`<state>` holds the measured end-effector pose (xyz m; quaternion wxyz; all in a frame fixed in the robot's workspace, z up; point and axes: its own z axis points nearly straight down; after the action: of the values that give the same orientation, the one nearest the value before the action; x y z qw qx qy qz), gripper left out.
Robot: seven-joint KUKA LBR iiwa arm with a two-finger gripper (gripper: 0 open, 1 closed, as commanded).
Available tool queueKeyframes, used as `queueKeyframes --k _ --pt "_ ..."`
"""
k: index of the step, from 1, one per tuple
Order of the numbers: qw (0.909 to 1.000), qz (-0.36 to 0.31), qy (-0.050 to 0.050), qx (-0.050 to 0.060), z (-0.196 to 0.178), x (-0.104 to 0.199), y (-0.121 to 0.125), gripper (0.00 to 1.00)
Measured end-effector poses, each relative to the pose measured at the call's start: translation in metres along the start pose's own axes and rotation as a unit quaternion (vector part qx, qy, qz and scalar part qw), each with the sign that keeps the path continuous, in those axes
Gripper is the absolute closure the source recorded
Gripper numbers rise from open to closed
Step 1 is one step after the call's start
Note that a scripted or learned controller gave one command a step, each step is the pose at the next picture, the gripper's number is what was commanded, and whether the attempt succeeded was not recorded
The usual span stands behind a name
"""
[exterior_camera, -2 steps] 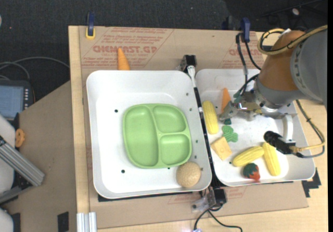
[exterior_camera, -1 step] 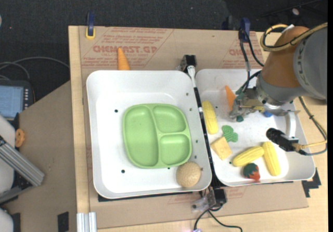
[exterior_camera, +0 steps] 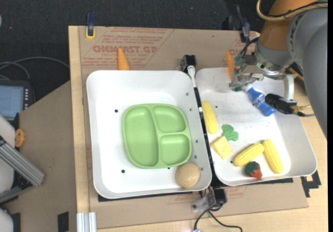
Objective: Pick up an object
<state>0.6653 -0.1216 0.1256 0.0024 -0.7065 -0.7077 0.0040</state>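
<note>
Bench, cardboard-topped [exterior_camera: 130, 43], two shallow white bins side by side. Left bin [exterior_camera: 99, 121]: green divided plate [exterior_camera: 155, 134] w/ three compartments, approx. centre of bin; tan round bread roll [exterior_camera: 188, 175] at bin's lower right corner, touching plate's lower right edge. Right bin [exterior_camera: 296, 142]: corn cob [exterior_camera: 209, 116] lying along left wall, upper part; green broccoli-like piece [exterior_camera: 229, 132] just right of and below that cob; yellow cheese wedge [exterior_camera: 222, 147] just below the green piece; second corn cob [exterior_camera: 248, 154] lying at a slant, lower centre; third corn cob [exterior_camera: 272, 155] just right of it, near touching at upper ends; small red item w/ green top [exterior_camera: 254, 169] below the two cobs, near bin's front edge; blue object [exterior_camera: 258, 100] in upper centre of bin, partly under arm hardware. Arm [exterior_camera: 296, 23]: grey w/ orange band, enters from upper right of frame. Gripper [exterior_camera: 240, 81] sits low over upper left area of right bin, just left of blue object; nothing seen between its tips; open vs. closed — cannot tell at this res. Misc.: orange clamps [exterior_camera: 123, 59] at back edges of bins; black clips [exterior_camera: 188, 62] at seam between bins, top and bottom; cables at left of frame, beside bench.
</note>
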Motion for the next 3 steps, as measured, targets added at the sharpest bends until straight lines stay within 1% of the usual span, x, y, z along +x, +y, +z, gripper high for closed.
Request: queueKeyframes --k 1,2,3 --pt "1.0000 0.001 0.002 -0.001 0.005 -0.048 0.000 1.00" --pt "1.0000 0.000 0.001 -0.005 0.016 -0.088 0.003 1.00" --pt "1.0000 0.000 0.001 -0.003 0.012 -0.104 0.002 1.00"
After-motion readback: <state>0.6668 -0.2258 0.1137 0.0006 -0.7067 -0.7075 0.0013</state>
